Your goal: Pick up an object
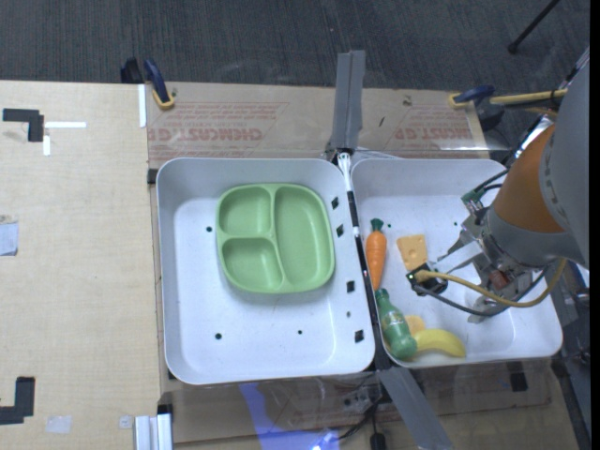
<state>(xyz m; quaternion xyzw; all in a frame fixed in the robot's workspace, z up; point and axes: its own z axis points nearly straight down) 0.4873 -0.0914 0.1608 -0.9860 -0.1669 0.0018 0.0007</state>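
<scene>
The right bin (441,181) holds an orange carrot (375,256) along its left wall. A yellow-orange cheese wedge (412,249) lies beside the carrot. A green bottle (396,326) and a yellow banana (439,343) lie near the front edge. My gripper (487,284) hangs low over the right half of this bin, to the right of the cheese and above the banana in the view. Cables and the wrist body cover its tip. No object shows in its grasp.
A green divided plate (277,237) lies in the left bin (187,336). A grey divider post (349,101) rises between the bins at the back. A looping cable with a black end (424,281) trails from the wrist toward the cheese.
</scene>
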